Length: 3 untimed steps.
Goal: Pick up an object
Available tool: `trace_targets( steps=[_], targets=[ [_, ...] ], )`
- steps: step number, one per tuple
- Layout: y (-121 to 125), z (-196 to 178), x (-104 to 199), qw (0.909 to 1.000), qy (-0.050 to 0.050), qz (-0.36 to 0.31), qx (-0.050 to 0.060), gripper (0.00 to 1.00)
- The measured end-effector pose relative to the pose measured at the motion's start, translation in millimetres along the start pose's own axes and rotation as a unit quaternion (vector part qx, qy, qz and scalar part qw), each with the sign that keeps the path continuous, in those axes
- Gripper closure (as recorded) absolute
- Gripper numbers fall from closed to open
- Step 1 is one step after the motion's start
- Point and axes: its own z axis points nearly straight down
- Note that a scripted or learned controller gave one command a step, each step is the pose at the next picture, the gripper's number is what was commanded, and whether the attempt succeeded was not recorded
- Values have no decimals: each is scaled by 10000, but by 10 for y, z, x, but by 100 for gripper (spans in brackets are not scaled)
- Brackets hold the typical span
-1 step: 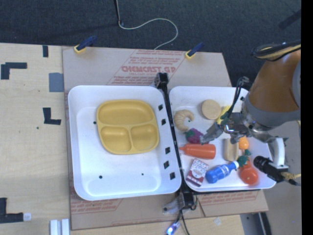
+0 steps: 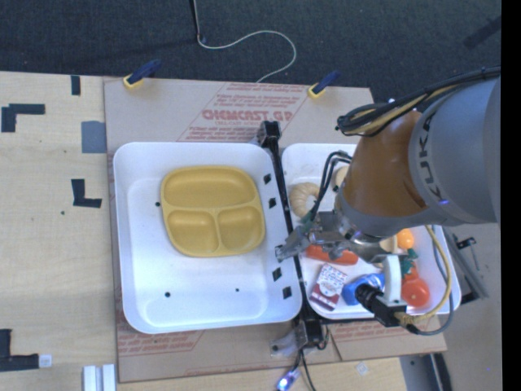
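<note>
My gripper [image 2: 319, 247] hangs low over the middle of the right bin [image 2: 303, 155], under the grey and orange wrist. Right beneath it lies an orange-red piece [image 2: 345, 257], partly hidden by the wrist. A tan round object [image 2: 305, 195] rests just behind the gripper, near the bin's left wall. In front of the gripper sits a red and white packet [image 2: 328, 286], with a blue object [image 2: 362, 288] beside it. At the bin's right side are a white and red item [image 2: 409, 286] and an orange ball [image 2: 404, 239]. I see nothing between the fingers.
The left bin [image 2: 130, 218] holds a yellow divided plate [image 2: 214, 208]. A black divider strip [image 2: 279, 194] runs between the two bins. The arm's bulk covers the right bin's back and right part. Cardboard [image 2: 236, 112] lies under both bins.
</note>
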Motion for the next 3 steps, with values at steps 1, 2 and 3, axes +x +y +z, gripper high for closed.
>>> trace_targets(
  steps=[1, 2, 3],
  targets=[
    [4, -121, -40, 10000, -9, 22, -11, 100],
    [17, -609, 889, 10000, -3, -16, -49, 100],
    [14, -1318, 572, 10000, -14, 34, -60, 100]
  ],
)
